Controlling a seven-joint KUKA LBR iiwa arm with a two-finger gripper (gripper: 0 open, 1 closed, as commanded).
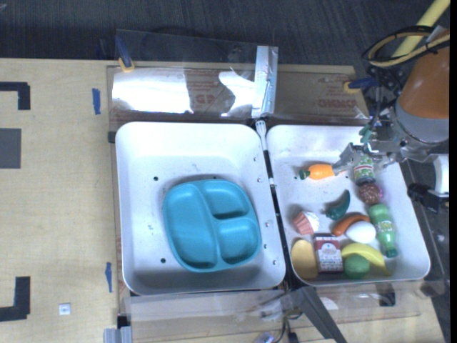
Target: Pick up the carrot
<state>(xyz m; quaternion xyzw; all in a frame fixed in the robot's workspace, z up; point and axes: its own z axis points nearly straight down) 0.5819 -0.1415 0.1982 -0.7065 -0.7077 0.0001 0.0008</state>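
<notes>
Wooden bench, two white bins | left bin: blue divided tray | right bin: carrot upper-left, lying free, toy food pile below it | gripper just right of carrot, over a small bottle, finger state: can't tell
</notes>
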